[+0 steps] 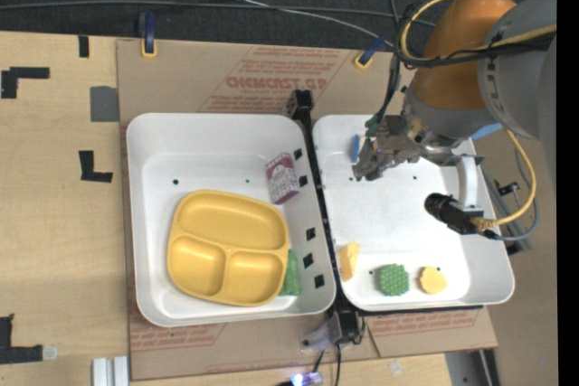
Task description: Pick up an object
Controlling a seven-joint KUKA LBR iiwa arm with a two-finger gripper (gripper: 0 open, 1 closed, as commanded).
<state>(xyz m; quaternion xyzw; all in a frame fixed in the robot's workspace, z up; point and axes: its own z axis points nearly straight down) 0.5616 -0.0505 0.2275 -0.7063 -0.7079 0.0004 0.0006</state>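
From left to right, the left white bin [145, 194] holds a yellow divided tray [226, 246] with a green item [291, 276] tucked at its right edge and a small maroon carton [282, 178] beside the divider, while the right white bin [493, 280] has a yellow wedge [347, 260], a green bumpy ball [392, 279] and a yellow round piece [432, 280] along its near edge. The gripper [369, 160] hangs over the far left of the right bin with nothing visibly in it, its opening impossible to tell, well apart from those three likely targets. A descent from here would probably close on bare bin floor, or catch the near wall on the way over; both bins sit on cardboard [262, 77] on a wooden bench [54, 221], cables trailing across the dark floor behind.

2 white bins: left bin [145, 194], right bin [488, 271]. 1 yellow divided tray [226, 246]. 1 small maroon carton [282, 179]. 1 green item [291, 274] beside the tray. 1 yellow wedge [347, 260]. 1 green knobbly ball [393, 279]. 1 yellow round piece [432, 281].
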